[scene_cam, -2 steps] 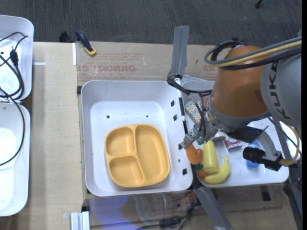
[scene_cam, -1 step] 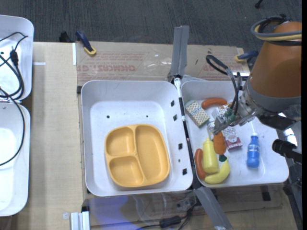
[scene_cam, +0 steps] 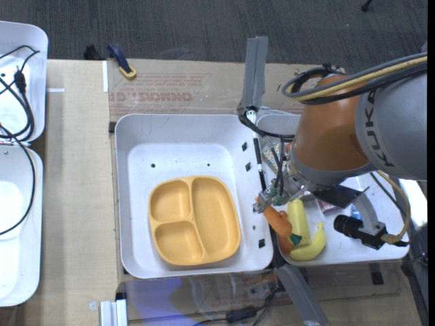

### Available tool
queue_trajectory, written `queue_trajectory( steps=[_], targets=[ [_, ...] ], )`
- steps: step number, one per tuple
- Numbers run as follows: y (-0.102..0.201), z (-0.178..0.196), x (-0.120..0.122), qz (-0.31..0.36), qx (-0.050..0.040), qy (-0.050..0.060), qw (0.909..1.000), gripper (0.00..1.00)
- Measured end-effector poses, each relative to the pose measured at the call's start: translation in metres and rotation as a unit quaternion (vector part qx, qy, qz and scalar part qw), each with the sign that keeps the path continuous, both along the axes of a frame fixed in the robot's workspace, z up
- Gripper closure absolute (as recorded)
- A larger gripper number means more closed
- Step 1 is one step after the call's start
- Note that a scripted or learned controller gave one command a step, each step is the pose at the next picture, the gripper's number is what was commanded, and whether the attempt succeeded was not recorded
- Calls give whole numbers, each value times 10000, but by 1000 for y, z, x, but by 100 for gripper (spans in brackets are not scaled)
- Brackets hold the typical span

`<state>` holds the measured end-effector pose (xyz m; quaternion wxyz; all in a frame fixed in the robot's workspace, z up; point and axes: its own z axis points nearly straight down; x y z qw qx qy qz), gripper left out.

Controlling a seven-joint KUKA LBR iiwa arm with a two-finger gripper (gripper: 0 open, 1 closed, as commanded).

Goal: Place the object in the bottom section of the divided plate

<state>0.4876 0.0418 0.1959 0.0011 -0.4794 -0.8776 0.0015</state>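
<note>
Arm [scene_cam: 340,141] reaching in over the right bin [scene_cam: 353,250], with the jaws low at that bin's left wall, just above an orange carrot-shaped toy [scene_cam: 277,221]. Whether the jaws are parted or clenched cannot be told, nor whether they grip the toy. The toy lies against a yellow banana [scene_cam: 306,235] in the near left corner of the right bin, crowded by the wall. The yellow divided plate [scene_cam: 214,216] sits flat in the left bin [scene_cam: 126,182], apart from the toy across the shared walls. Its three compartments are bare, and the small lower one [scene_cam: 178,242] is nearest the bin's front rim. White floor is open above the plate.
</note>
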Motion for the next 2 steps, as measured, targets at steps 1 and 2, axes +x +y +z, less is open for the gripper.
queue_trajectory(
  steps=[1,2],
  targets=[
    [70,36,-10,159,0,-12,9999,100],
    [69,36,-10,158,0,-12,9999,0]
  ],
)
